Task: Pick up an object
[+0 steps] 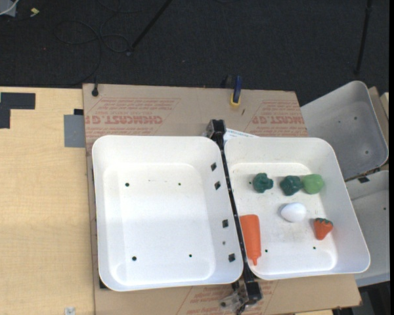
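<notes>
A: Where are the targets?
B: In the right bin (345,241): carrot (251,237) at lower centre, lying lengthwise along the divider; egg (293,212) and strawberry (323,228) to its right.
A: Gripper state?
B: Cannot tell.

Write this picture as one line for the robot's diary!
right bin: carrot, egg, strawberry, two dark green toys, light green toy | nothing picked yet

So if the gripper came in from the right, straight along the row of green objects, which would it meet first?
Probably the light green object, rightmost in that row in the right bin; a dark green one sits right behind it. Depth is hard to judge from above.
</notes>
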